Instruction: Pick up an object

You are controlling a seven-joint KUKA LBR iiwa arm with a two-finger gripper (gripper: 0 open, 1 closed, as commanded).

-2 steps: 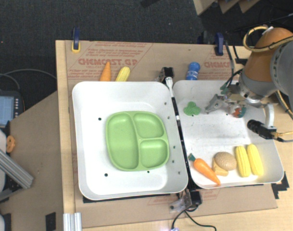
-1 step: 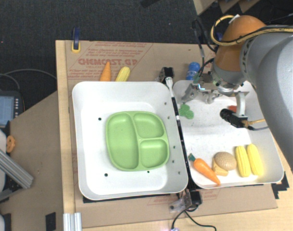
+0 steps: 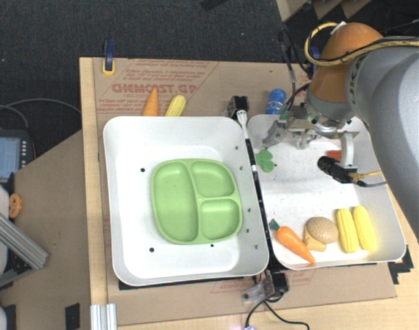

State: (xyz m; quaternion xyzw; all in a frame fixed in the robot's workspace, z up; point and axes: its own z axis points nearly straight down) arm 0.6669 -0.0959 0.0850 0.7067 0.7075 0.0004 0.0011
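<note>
Toy food spread over the counter (image 3: 92,184) and the bins, taken from the left. On the pale board with faded red print, just behind the left bin: a short orange piece (image 3: 151,104), tapered like a carrot, and beside it a stubby yellow cob (image 3: 175,105), ribbed. Left bin (image 3: 120,184) a shallow white tray, smooth and matte, with rounded corners and a few small dark holes in its floor. Lying flat in its middle, a light green plate (image 3: 195,201) of smooth plastic, rounded-square, split into three compartments: one long on the left, two smaller on the right. Right bin (image 3: 298,191) touching the left along a dark seam, same white shell. Near its left wall, a small flat green leaf shape (image 3: 265,160), ragged-edged. Along its near edge, in a row: a glossy orange carrot (image 3: 293,243), pointed and lying at a slant; just right of it a round tan bun (image 3: 321,230) on a paler slice; then two yellow corn cobs (image 3: 346,230), (image 3: 364,227) side by side, touching, long and bumpy. End effector (image 3: 300,133) of grey metal, low over the far end of the right bin, well apart from the row of food, below the orange band; open or closed, cannot tell; nothing seen gripped.
</note>
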